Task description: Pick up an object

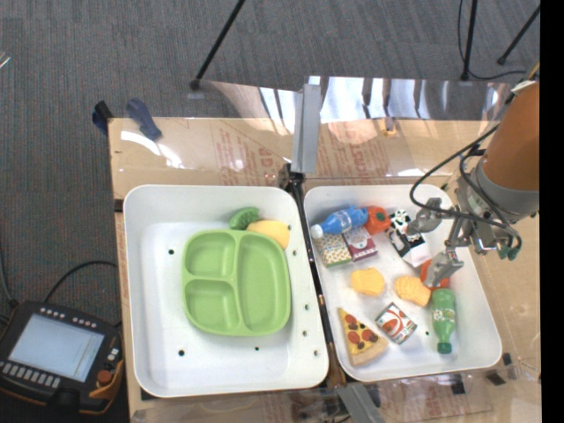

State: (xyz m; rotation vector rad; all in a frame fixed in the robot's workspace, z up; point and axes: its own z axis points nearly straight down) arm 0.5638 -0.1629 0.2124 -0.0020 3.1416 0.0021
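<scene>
My gripper (438, 239) hangs over the right side of the right bin (490, 342), open, with no object held between its fingers. One fingertip (426, 218) is beside a black-and-white toy (402, 223) and a white box (412, 248). The other fingertip (448, 261) is over a red object (433, 274). Close by lie orange chips (411, 290), a green bottle (443, 318), a yellow waffle (368, 282), a can (395, 322), a pizza slice (360, 335), a blue bottle (339, 221) and two small patterned boxes (333, 250).
The left bin (145, 324) holds a green divided plate (236, 282), with a green item (245, 218) and a yellow lemon (271, 232) at its far edge. A metal post (304, 130) stands behind the bins. A teach pendant (57, 351) lies on the floor at left.
</scene>
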